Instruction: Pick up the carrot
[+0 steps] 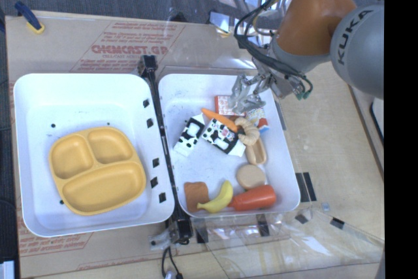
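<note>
The carrot (219,118) is a thin orange stick lying flat in the right bin (171,101), pointing up-left, partly on a black-and-white patterned block (220,134). My gripper (247,97) hangs over the bin's far right part, just up and right of the carrot's thick end. It is open, with nothing between its silver fingers. The grey arm with its orange band (313,19) reaches in from the upper right.
The right bin also holds a second patterned block (189,135), a beige pastry piece (249,132), a hot-dog bun (256,152), a round bun (251,176), a red-orange pepper-like toy (253,198), a banana (218,198) and a brown block (194,193). The left bin holds a yellow divided plate (98,170).
</note>
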Controlling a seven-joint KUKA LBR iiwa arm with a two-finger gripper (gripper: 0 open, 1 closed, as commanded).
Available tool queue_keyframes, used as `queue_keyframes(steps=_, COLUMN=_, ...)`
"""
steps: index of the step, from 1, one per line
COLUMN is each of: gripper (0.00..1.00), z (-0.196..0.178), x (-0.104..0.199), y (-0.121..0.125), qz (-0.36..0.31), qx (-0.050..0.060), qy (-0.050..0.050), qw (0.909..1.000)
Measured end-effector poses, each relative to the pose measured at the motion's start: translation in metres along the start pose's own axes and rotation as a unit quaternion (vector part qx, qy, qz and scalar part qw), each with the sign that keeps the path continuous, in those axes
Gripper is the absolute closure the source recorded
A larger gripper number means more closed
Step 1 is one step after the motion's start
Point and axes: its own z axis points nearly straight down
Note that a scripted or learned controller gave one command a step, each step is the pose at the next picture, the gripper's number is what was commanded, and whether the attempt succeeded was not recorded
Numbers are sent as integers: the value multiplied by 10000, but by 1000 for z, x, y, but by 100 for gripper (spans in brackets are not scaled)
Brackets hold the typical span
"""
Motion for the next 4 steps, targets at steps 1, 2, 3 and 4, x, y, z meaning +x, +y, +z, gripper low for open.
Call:
queue_keyframes(steps=1, gripper=100, z=-72, x=23, y=29, qz=-266, qx=2, qy=8, qw=9996)
queue_keyframes(steps=2, gripper=100, z=-88, x=85, y=70, qz=-287, qx=-29, qy=41, qw=9996)
queue_keyframes(steps=3, gripper=100, z=-97, x=82, y=70, qz=-308, qx=-28, qy=39, qw=9995)
queue_keyframes(steps=4, gripper=100, z=-97, x=136, y=58, qz=208, qx=-32, qy=55, qw=9998)
